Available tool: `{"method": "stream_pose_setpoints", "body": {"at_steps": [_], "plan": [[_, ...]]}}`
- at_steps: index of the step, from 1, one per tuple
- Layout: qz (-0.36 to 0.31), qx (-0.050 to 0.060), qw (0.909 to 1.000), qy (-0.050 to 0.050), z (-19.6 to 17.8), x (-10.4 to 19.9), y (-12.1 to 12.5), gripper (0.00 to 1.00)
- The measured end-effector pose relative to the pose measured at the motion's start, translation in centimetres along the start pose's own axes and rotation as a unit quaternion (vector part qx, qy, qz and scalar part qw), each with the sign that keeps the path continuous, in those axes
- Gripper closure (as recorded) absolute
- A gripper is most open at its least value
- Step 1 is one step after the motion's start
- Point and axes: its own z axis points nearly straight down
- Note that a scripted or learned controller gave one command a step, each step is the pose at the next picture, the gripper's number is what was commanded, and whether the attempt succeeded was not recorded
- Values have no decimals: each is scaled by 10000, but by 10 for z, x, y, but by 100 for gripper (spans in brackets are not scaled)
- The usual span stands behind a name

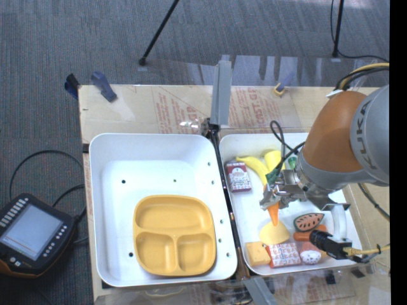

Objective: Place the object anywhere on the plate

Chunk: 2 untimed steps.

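A yellow divided plate (175, 234) lies in the left bin (114, 170), toward its front. My gripper (273, 199) is down in the right bin (238, 234), left of its middle. It is shut on the upper end of an orange carrot (274, 215), whose tip points toward the bin's front. The carrot hangs just above a pale yellow wedge (276, 235). The plate's three compartments hold nothing.
Around the gripper lie a banana (257, 166), a red box (238, 176), a watermelon slice (308, 222), a yellow block (257, 254), a red packet (284, 254) and a small white piece (310, 257). The wall between the bins (226, 196) separates gripper and plate.
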Motion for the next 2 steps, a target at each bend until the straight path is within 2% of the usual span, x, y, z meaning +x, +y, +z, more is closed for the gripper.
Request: {"method": "stream_pose_setpoints", "body": {"at_steps": [1,2], "plan": [[-604,20,9982,2,1,111,26,100],[-591,19,9983,-7,1,109,26,0]]}}
